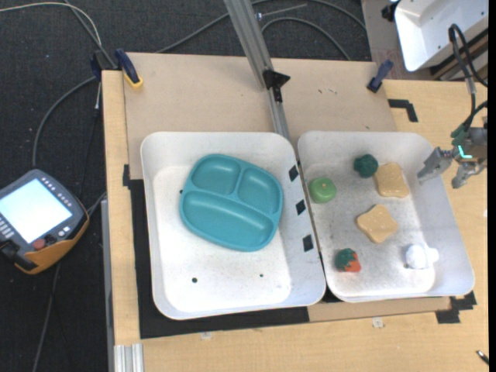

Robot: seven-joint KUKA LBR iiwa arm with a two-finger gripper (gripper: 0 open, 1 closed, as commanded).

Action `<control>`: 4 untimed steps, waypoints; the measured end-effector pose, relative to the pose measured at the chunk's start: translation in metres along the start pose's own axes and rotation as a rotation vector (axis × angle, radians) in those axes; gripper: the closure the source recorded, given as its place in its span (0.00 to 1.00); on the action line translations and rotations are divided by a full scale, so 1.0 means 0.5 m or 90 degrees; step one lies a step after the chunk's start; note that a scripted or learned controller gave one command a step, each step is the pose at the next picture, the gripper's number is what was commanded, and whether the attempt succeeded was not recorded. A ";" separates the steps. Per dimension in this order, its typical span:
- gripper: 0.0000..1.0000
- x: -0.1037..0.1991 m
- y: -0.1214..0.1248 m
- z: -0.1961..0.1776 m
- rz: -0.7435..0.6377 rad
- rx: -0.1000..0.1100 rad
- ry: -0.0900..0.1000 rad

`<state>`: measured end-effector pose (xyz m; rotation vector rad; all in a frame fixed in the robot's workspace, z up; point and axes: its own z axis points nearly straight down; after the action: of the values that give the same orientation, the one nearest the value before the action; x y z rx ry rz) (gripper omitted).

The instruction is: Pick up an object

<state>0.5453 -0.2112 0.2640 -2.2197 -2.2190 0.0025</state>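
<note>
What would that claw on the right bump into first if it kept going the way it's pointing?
The gripper sits at the right bin's right edge, aimed leftward into it. Going straight on, it would probably meet the tan block first, though its height above the bin is hard to judge.

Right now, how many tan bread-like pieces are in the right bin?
2. One tan piece lies near the right bin's far right side, beside the dark green item; the other tan piece sits mid-bin. None looks hidden.

I saw the wooden bench (pixel 201 91) carrying two white bins side by side: left bin (pixel 167 231), right bin (pixel 446 231).
</note>
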 end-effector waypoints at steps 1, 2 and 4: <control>0.00 0.000 0.001 -0.003 0.000 -0.002 -0.001; 0.00 0.013 0.007 0.085 -0.001 0.001 0.001; 0.00 0.014 -0.009 0.260 0.000 0.001 0.001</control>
<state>0.5401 -0.2041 0.1340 -2.2175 -2.2172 0.0029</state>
